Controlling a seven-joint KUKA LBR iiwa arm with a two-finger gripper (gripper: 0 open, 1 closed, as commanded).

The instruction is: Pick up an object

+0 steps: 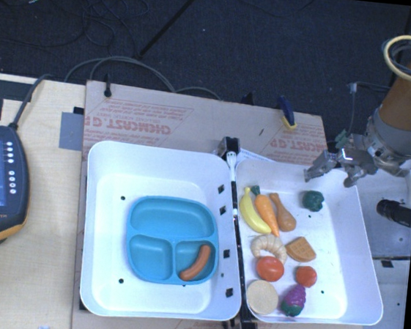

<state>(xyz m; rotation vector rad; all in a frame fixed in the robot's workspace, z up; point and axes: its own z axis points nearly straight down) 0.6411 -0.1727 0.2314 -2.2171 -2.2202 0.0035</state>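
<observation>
**Gripper open above the right bin's far edge**

The gripper (335, 170) hangs with its 2 fingers spread, holding nothing, over the far rim of the right bin (362, 244). Just below it lies a dark green broccoli piece (313, 201), rounded, with no clear long axis. Nearby, the carrot (267, 211) and banana (252, 211) lie side by side, running diagonally.

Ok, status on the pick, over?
Gripper open, above right bin's far edge. Holding nothing. Green toy nearest, just below it. Nothing between them.
</observation>
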